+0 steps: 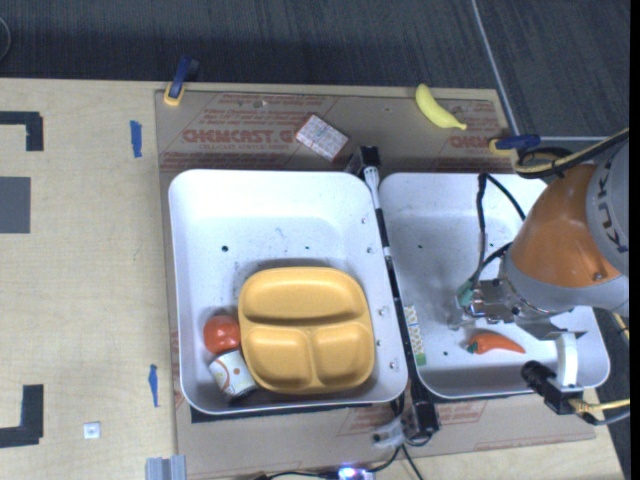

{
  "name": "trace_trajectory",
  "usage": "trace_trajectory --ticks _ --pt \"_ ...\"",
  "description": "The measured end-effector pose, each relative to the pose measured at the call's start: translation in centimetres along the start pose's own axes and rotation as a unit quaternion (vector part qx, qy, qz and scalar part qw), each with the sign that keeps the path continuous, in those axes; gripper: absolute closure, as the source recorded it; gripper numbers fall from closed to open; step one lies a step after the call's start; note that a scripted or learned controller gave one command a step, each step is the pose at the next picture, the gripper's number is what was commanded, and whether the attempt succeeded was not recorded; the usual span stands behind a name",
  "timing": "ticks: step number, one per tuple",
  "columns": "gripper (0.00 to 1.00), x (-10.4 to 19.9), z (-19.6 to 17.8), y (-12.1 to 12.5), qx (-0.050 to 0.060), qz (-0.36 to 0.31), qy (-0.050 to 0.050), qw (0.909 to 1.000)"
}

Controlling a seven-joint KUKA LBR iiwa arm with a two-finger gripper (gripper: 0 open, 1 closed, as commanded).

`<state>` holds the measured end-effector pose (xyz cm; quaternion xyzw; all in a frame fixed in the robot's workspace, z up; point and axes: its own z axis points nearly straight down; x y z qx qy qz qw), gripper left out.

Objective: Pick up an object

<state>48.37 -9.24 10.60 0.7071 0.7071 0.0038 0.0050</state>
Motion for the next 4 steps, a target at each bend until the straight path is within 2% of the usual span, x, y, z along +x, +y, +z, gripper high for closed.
trace_trajectory --ticks 1,2,3,4 --pt "0.0 0.0 0.0 0.0 0.0 0.0 0.0 1.0" --pt "0.0 -0.2 2.0 -0.4 0.005 0.0 0.001 1.0" --pt "1.0 -0.2 1.0 -0.2 0.003 0.0 0.001 1.0" --pt "1.0 -0.2 0.0 -0.1 0.002 0.0 0.0 1.0"
